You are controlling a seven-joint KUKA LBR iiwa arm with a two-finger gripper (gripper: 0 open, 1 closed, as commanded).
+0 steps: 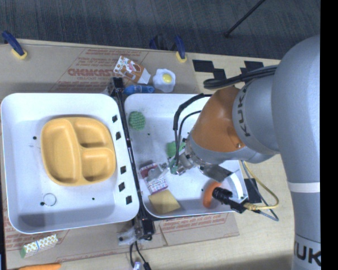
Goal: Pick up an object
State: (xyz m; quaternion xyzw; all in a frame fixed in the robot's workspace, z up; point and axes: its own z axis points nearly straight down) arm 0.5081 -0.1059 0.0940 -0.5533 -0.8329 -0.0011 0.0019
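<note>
My gripper hangs low in the right bin, under the arm's orange band. A small green object lies just up and left of its tip, partly hidden by the wrist. A red and white packet lies just left of the gripper. A tan block rests near the bin's front wall. An orange object sits to the right, under the arm. A round green disc lies at the bin's back left.
The left bin holds a yellow divided tray. Behind the bins lie a small printed box, a blue item and a yellow and white object. Cables trail right of the arm.
</note>
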